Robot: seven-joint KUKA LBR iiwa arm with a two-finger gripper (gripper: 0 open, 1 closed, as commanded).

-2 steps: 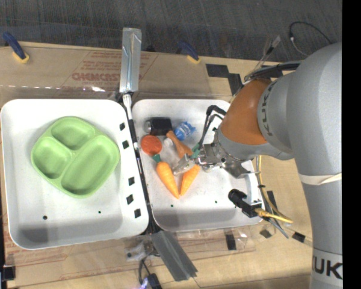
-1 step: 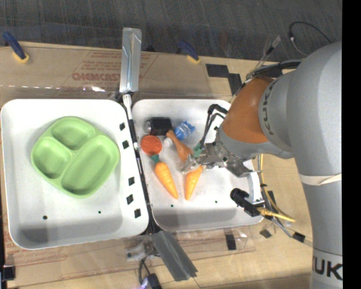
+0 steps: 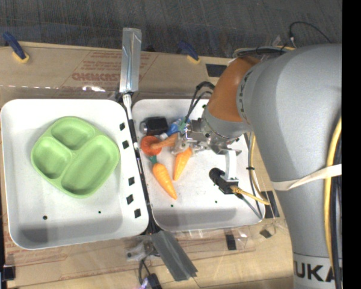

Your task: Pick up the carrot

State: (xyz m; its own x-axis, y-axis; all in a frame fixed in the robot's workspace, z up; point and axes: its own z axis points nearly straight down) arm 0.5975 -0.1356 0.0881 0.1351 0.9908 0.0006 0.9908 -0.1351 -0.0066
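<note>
Gripper [image 3: 186, 138] low in right bin [image 3: 198, 212], touching carrot [image 3: 181, 162]; second carrot [image 3: 164, 180] beside; green plate [image 3: 75, 156] in left bin [image 3: 24, 221].

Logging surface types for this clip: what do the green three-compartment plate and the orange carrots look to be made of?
The green three-compartment plate looks like moulded plastic with a matte finish: uniform colour, soft rounded dividers, no sharp glare. The orange carrots also look like plastic toys, smooth and evenly coloured; rubber cannot be ruled out at this distance.
</note>
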